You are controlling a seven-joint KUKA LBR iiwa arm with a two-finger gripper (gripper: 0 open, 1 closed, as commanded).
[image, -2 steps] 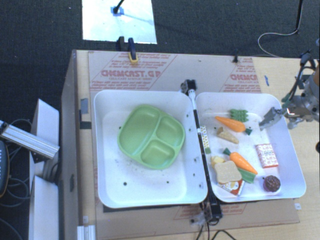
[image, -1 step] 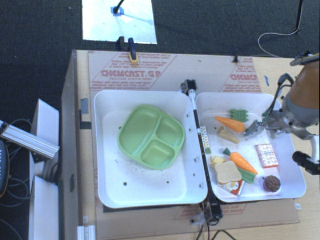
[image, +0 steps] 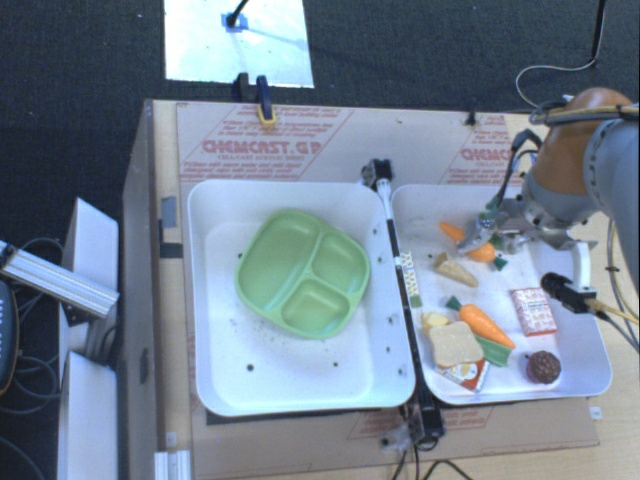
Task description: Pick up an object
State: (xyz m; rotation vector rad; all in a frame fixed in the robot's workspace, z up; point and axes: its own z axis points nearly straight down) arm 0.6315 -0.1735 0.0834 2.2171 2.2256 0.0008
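Hovering at the right bin's (image: 600,363) far edge, the gripper (image: 487,230) targets the carrot (image: 470,244); its state I cannot tell

The arm (image: 610,163) is grey with a rounded orange band (image: 565,153) above the wrist; thin cables loop just behind the metal gripper (image: 492,230).

Orange carrot piece (image: 481,251) at gripper (image: 487,230), right bin (image: 600,353).
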